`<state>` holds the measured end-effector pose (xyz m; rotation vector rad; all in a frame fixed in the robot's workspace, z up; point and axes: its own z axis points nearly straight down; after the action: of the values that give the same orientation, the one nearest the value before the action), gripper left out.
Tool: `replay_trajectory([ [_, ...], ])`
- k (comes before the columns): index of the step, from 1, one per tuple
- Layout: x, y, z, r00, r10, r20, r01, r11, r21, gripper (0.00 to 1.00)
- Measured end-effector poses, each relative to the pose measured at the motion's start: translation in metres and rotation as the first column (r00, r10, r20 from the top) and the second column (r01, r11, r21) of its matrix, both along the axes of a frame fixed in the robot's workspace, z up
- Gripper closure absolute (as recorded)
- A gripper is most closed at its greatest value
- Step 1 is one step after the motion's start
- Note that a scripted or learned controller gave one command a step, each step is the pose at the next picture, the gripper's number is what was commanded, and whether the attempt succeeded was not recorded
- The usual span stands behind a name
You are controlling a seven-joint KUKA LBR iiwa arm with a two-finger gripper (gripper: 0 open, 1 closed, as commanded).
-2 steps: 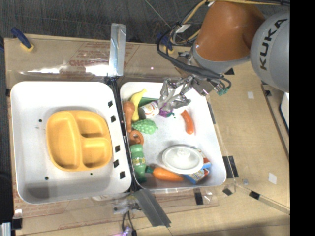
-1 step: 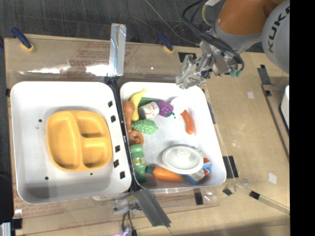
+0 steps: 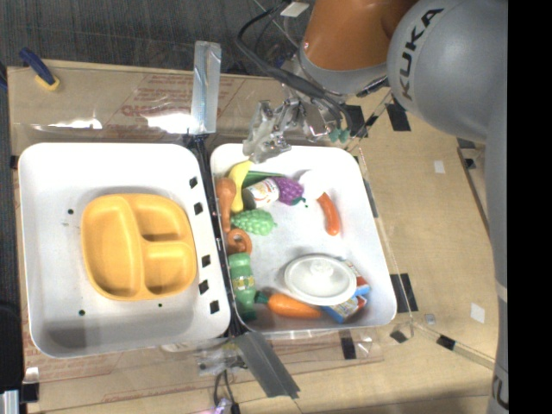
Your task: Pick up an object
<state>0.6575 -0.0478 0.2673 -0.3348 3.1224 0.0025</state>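
The right bin (image 3: 366,231) holds several toy foods. Along its left side lie a yellow banana (image 3: 237,177), an orange carrot (image 3: 224,202), a green bumpy vegetable (image 3: 253,223) and a green bottle (image 3: 241,276). Purple grapes (image 3: 292,190) and a small white can (image 3: 263,193) sit near the back, with a red sausage (image 3: 329,214) to their right. A white bowl (image 3: 317,280) and another carrot (image 3: 293,306) are at the front. My gripper (image 3: 263,143) hangs over the bin's far left corner, just above and behind the banana, with nothing visibly in it.
The left bin (image 3: 43,188) holds a yellow divided tray (image 3: 138,246). A strip of silver tape (image 3: 207,89) stands up behind the wall between the bins. Cables trail from the arm's orange wrist band (image 3: 349,20) above the right bin's back edge.
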Motion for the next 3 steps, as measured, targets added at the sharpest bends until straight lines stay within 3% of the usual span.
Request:
replay_trajectory([
  [1,0.001,-0.003,0.012,1.0,-0.001,0.005,0.001,1.0,-0.004,1.0],
  [2,-0.002,0.12,-0.077,0.962,-0.274,-0.004,0.274,0.962,-0.002,1.0],
  [3,-0.054,0.228,-0.04,0.98,-0.199,0.0,0.199,0.98,0.001,1.0],
])
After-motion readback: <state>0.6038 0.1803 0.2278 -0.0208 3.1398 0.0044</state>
